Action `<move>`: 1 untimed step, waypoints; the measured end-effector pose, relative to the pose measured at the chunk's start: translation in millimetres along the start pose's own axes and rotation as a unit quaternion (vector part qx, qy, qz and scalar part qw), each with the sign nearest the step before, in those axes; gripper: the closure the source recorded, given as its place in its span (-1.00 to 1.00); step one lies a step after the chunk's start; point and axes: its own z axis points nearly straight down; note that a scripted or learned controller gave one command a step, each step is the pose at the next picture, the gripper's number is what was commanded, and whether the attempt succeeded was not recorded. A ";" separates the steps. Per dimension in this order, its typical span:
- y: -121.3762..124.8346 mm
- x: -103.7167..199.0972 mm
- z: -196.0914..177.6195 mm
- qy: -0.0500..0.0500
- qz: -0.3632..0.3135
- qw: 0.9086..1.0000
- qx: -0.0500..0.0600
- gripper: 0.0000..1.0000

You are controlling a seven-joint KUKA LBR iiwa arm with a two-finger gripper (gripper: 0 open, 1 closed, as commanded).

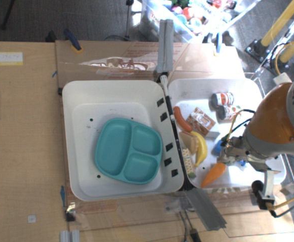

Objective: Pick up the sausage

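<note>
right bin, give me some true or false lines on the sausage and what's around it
1. The sausage lies near the right bin's left wall. True.
2. The teal plate sits in the right bin. False: it is in the left bin.
3. The banana lies below the sausage in the view. True.
4. The gripper holds the sausage. False: the sausage lies apart from it.
5. The carrot rests on the plate. False: it is in the right bin.

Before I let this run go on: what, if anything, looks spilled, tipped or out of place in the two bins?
Nothing stands out. The sausage, banana, carrot, cans and packet lie loosely in the right bin; the teal plate sits flat in the left bin.
</note>
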 end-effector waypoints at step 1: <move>14.2 78.8 -231.7 0.001 -0.016 1.000 0.010 1.00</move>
